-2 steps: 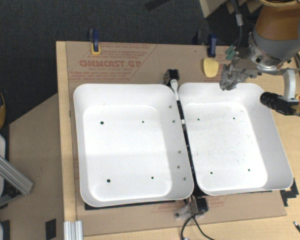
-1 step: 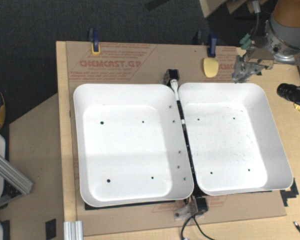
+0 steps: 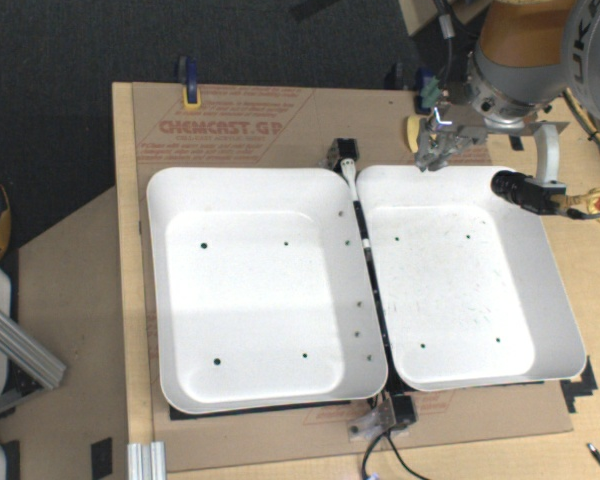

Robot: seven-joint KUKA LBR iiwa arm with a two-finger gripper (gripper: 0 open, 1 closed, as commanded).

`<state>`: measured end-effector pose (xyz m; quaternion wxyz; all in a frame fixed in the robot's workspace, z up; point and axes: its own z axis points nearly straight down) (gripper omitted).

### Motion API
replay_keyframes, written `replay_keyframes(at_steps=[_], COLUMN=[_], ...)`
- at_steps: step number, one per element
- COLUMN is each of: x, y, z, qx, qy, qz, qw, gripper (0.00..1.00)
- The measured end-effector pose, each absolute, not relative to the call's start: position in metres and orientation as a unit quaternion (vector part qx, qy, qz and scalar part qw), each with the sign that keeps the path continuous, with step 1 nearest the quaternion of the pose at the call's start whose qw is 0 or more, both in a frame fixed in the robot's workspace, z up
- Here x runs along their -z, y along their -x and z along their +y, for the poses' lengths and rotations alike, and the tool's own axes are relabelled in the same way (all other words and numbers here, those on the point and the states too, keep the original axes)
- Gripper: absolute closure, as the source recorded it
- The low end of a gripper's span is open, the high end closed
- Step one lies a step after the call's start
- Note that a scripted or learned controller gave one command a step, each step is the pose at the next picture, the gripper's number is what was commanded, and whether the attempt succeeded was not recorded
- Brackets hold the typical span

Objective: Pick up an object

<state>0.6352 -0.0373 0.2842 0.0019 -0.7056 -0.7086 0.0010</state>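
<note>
Object identity and place cannot be told. On the tabletop [image 3: 230, 118] the left bin [image 3: 250, 298] and the right bin [image 3: 460, 298] are set side by side, touching along a dark seam [image 3: 368, 268]. The end effector [image 3: 438, 158] is held over the right bin's far rim, toward its left corner; open or closed cannot be told. Any pick is judged to lie nearward.

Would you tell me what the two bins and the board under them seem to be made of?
Left bin and right bin: probably moulded plastic, smooth white with a soft sheen and rounded corners. Board: matte brown, paper-like face with red print; its core cannot be told.
</note>
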Motion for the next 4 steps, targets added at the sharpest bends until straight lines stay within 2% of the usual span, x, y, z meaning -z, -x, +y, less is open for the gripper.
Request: replay_keyframes(at_steps=[1, 2, 3, 4], x=[-0.403, -0.288, -0.329, -0.224], y=[-0.644, -0.666, -0.667, -0.665], z=[-0.011, 0.032, -0.035, 0.063], qx=[0.0056, -0.0028, 0.0012, -0.0027], qy=[0.705, 0.706, 0.709, 0.704], qz=[-0.709, -0.709, -0.706, -0.71], qw=[-0.006, 0.004, -0.003, 0.005], gripper=[1.0, 1.0, 1.0, 1.0])
